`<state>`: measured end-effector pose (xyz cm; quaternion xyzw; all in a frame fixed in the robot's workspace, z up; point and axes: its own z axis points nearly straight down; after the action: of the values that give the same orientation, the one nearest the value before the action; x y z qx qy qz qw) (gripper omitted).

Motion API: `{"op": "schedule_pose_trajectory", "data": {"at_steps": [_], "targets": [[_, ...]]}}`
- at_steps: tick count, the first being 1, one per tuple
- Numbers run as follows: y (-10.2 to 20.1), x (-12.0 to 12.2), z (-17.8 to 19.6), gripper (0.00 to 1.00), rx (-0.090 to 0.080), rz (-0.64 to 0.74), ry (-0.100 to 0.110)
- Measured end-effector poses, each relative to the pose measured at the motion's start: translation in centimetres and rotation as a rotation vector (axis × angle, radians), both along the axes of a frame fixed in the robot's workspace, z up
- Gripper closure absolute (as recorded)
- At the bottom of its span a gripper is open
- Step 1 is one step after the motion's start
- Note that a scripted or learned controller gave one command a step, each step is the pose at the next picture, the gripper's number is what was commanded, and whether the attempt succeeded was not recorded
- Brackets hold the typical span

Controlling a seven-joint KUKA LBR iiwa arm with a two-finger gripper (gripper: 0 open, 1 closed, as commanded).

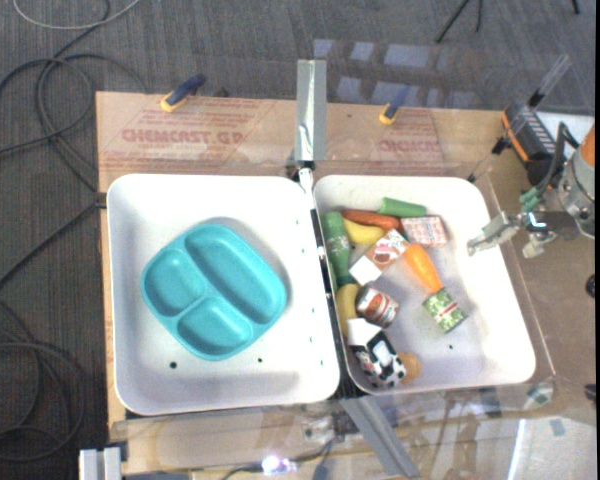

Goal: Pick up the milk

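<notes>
**Ana:** Milk (384, 360) sits at the near end of the right bin (500, 353), black-and-white cow-patterned carton, pressed in against the bin's left wall. The gripper (492, 232) hangs over the far right rim, well apart from it, fingers spread with nothing between them.

**Ben:** So the whole approach is yet to come. What worries you?

**Ana:** Crowding, mostly. A small orange ball (409, 365) touches the carton on its right, a white block (358, 330) lies just above it, and the red-labelled can (378, 307) is right beside that. If the fingers come down wide, one could land on the can or the ball rather than beside the carton.

**Ben:** And the wall?

**Ana:** That too (probably the worst of it). With the carton so near the left wall and corner, a finger on that side has little room, and could strike the rim or push the carton aside.

**Ben:** Anything in the path across?

**Ana:** The carrot (423, 266) and a green-labelled can (445, 310) lie mid-bin, between gripper and milk; a low traverse could knock them. Further back are a green pepper (404, 207), a banana (361, 232) and a pink box (425, 230). The left bin (130, 368) holds a blue divided plate (215, 288), out of the way.
</notes>
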<state>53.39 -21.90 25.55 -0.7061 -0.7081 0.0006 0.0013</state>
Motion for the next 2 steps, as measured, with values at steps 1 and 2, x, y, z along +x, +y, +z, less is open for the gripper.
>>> {"op": "schedule_pose_trajectory", "data": {"at_steps": [1, 2], "targets": [[8.9, -2.9, -14.6, 0.00, 0.000, -0.062, -0.001], [12.0, -2.8, -16.7, 0.00, -0.006, -0.094, -0.011]]}}
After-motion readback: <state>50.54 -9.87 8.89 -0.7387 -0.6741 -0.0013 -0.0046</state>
